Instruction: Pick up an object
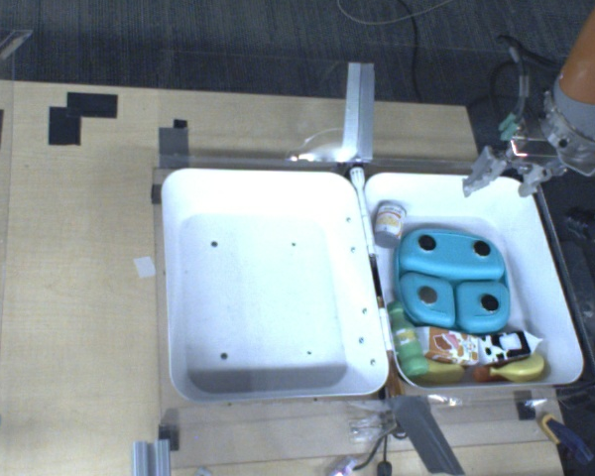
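Observation:
My gripper (504, 179) hangs over the far edge of the right bin (553, 276), its two fingers (480, 178) spread apart and open with nothing between them. Below it in that bin lies a large blue moulded piece (451, 281) with three dark holes. A small pale jar (388, 222) stands by the bin's left wall. Along the near wall lie a green bottle (406, 341), an orange and white packet (464, 347) and a yellow banana (523, 369).
The left bin (171, 266) sits beside the right one, with a metal post (360, 112) rising behind the seam between them. Cables (397, 8) run over the dark floor at the back. Bare wooden bench (69, 296) lies to the left.

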Controlling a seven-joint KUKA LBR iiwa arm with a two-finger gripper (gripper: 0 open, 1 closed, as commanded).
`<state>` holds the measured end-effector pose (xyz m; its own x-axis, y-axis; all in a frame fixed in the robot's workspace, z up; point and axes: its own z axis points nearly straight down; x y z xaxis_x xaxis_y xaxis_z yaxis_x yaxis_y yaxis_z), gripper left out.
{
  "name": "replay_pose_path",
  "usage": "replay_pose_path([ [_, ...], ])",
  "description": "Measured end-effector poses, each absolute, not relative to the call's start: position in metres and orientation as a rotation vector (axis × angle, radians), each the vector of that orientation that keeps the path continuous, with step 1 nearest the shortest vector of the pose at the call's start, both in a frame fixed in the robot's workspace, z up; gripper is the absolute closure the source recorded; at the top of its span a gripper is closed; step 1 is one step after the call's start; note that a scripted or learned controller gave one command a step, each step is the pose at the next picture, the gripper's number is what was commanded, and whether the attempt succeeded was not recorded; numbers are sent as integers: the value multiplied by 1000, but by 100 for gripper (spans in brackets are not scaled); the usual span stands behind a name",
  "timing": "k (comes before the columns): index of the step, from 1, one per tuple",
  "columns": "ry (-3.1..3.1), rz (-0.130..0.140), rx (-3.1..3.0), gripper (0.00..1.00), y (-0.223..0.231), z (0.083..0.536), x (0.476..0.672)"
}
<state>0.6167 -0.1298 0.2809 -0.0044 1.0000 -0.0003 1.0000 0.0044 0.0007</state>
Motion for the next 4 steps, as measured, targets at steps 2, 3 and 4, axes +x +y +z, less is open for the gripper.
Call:
replay_pose_path([
  [2,2132,15,2292,0,-133,89,649],
  [3,2132,24,2282,100,-132,102,652],
  [4,1907,6,2489,100,-171,182,670],
])
